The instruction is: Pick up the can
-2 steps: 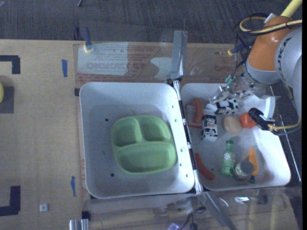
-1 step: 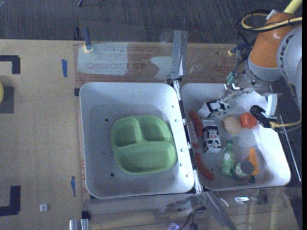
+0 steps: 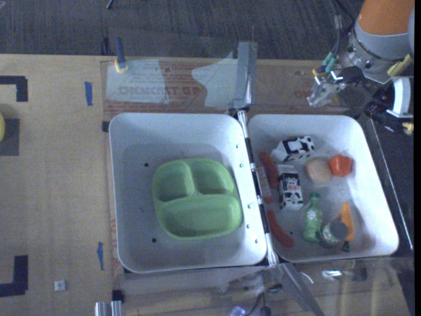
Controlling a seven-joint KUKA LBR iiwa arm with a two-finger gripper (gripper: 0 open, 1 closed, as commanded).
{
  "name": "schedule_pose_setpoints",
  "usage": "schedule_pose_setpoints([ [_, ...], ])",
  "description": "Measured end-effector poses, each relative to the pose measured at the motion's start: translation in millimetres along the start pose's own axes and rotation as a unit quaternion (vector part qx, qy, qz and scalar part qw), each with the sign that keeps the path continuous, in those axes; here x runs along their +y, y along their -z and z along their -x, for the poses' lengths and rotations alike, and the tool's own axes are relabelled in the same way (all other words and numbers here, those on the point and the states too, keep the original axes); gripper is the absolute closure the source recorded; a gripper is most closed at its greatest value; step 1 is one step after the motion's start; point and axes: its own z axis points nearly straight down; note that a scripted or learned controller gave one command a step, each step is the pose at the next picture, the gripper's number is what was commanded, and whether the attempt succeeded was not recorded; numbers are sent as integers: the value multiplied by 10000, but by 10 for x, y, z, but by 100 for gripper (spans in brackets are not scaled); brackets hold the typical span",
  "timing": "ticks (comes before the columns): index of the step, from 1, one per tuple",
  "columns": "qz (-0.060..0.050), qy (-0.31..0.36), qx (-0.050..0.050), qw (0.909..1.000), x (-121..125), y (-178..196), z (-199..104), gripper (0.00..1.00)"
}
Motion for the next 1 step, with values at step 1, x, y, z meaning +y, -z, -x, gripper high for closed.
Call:
schedule_pose_setpoints([
  [1,-39,-1436,15,9896,-697,-56,-217,100],
])
